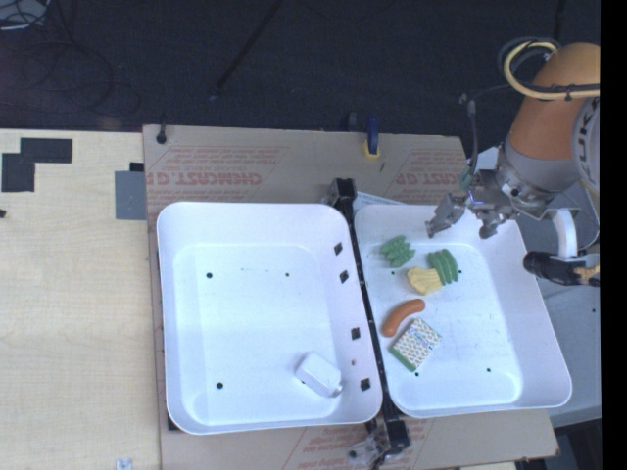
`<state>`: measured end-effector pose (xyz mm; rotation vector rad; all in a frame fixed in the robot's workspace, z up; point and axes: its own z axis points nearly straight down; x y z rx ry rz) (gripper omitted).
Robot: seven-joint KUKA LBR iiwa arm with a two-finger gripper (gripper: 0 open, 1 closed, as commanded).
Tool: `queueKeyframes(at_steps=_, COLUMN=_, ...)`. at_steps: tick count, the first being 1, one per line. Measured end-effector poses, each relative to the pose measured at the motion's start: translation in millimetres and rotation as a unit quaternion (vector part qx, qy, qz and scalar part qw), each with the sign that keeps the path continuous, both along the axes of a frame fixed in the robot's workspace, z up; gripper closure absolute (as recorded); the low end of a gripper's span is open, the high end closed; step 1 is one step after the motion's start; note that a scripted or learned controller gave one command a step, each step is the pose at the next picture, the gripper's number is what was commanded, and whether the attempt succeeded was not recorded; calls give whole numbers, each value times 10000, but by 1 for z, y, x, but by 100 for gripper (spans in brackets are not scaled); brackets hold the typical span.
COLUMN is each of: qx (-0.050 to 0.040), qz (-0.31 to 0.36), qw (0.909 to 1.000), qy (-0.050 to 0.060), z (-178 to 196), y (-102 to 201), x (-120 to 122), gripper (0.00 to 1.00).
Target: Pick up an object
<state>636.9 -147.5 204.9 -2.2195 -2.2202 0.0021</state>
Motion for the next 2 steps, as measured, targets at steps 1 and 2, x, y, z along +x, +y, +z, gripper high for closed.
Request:
queueKeyframes(at_steps=1, qx=1, qz=-22, qw=10000, qy=42, z=-79, y=-51, x=-42, gripper=0)
queueKeyframes(at_steps=2, qx=11, qz=25, qw=10000, qy=0, z=-89, y=10, x=-18, gripper=0)
